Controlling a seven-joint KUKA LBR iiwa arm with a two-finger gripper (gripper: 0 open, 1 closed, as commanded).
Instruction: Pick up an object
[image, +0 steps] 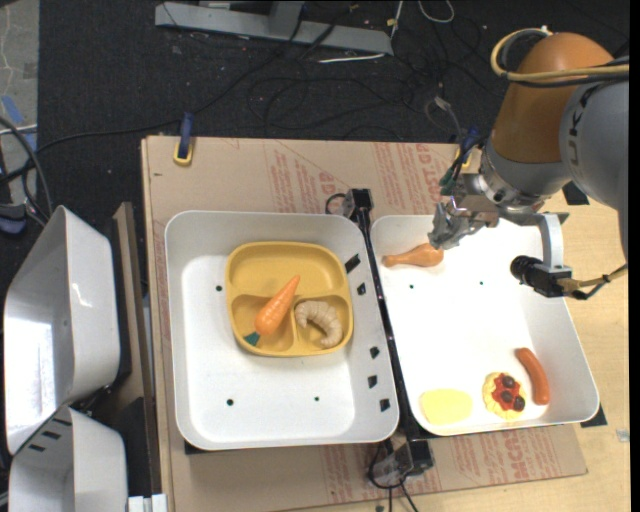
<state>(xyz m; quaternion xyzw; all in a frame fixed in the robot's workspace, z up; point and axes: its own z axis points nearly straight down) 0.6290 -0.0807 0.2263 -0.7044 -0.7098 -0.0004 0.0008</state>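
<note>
Hand (447, 232): poised over the right bin's (560, 330) upper left corner, just above the drumstick (415, 258); finger spread cannot be told.
Target location: drumstick lies flat on the bin floor, near the divider between the bins.
Procedure: centre over the thick meaty end, descend straight, close across the narrow width.
Appearance: tan-orange toy chicken leg, bulbous right end tapering left to a thin bone.
</note>
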